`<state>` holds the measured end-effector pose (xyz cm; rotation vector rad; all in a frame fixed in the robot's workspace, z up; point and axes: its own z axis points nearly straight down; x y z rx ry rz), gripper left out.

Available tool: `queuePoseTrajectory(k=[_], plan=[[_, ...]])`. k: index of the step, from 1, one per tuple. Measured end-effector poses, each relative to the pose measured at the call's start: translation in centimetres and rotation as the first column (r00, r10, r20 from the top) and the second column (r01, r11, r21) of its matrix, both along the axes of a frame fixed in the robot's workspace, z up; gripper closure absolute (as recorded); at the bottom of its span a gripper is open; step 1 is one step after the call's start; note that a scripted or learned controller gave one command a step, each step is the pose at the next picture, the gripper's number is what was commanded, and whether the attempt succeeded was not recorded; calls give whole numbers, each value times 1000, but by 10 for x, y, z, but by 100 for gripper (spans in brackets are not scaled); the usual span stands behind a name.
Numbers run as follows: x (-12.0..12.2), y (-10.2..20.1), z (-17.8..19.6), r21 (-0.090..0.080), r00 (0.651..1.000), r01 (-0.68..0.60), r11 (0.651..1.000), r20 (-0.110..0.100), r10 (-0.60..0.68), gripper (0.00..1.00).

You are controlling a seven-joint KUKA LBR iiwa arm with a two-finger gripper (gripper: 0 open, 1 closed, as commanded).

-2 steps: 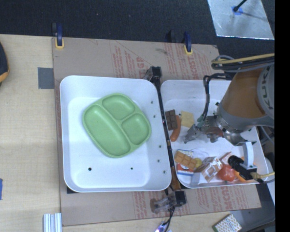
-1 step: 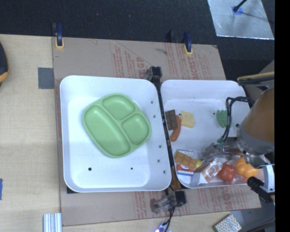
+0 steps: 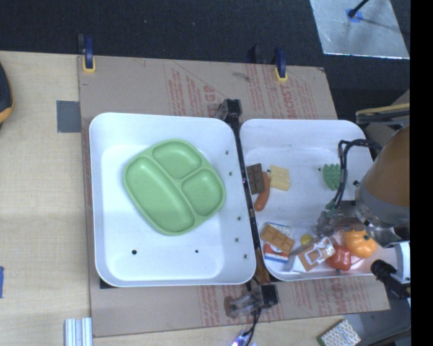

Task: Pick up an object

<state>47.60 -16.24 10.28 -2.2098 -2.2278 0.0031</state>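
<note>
1. In the camera view, two white bins sit side by side on a cardboard sheet (image 3: 166, 85). The left bin (image 3: 108, 193) holds a green divided plate (image 3: 175, 186), lying flat near its middle.
2. The right bin (image 3: 303, 132) holds small toy foods: a yellow block (image 3: 278, 178), a brown piece (image 3: 255, 176) touching an orange sausage-like piece (image 3: 262, 199), a green item (image 3: 333, 175) and a waffle-like piece (image 3: 276, 235).
3. The gripper (image 3: 332, 225) reaches into the right bin's near right corner, just beside an orange fruit (image 3: 360, 244) and a red item (image 3: 340, 259). Whether it is open or closed I cannot tell.
</note>
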Motion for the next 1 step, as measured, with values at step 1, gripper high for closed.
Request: queuePoseTrajectory(k=[1], plan=[[2, 63, -10, -4, 1000, 4, 1000, 6, -4, 100]])
